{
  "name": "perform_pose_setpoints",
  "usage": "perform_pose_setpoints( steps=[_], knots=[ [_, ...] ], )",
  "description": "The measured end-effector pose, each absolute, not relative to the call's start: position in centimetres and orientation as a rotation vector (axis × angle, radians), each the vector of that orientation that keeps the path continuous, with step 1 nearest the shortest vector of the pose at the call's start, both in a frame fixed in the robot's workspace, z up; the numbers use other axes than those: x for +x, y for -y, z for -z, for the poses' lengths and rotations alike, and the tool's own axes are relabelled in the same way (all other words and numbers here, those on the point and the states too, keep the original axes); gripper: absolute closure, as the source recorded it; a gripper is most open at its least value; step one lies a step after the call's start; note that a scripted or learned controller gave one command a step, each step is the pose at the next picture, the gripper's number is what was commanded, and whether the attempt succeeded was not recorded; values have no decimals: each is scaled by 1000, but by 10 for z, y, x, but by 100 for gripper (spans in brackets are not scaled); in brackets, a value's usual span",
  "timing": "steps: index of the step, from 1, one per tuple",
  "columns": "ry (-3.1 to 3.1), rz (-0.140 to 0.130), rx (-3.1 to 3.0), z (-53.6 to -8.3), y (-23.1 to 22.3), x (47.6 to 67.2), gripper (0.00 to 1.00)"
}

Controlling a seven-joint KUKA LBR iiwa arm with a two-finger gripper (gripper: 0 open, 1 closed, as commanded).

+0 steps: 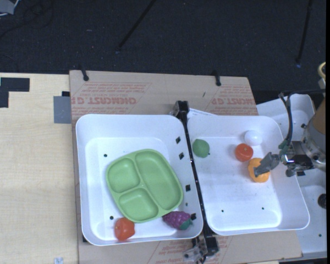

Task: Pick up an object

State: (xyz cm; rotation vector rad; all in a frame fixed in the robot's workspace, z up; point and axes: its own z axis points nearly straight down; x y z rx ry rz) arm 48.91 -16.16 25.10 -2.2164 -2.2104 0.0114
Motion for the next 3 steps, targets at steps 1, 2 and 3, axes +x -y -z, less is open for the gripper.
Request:
perform_pose_setpoints(
  steps=[1,2,3],
  knots=[
    [2220,-2,-2221,-256,162,491,0],
    [2217,-5,-2217,-207,166,499,0],
    [2216,-5,-2216,-161,160,498,0]
  ],
)
